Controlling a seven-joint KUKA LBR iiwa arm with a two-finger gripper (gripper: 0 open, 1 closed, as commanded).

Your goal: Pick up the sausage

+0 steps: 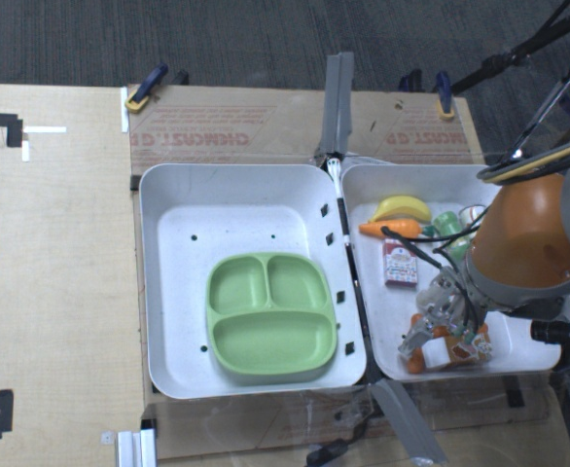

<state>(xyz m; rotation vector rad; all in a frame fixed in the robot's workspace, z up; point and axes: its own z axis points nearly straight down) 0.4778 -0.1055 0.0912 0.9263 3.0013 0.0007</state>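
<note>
surface [52,261] carries two white bins. left bin [168,222] holds a green divided plate [270,314]. arm's end effector [439,327] is low in the right bin [518,353] front corner, over the sausage [423,355]; can't tell its grip state. banana [403,207], carrot [390,229] at back.

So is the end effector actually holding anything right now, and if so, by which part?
Cannot be told. The end effector is down among orange-red items at the near side of the right bin, but nothing is clearly seen between its fingers.
</note>
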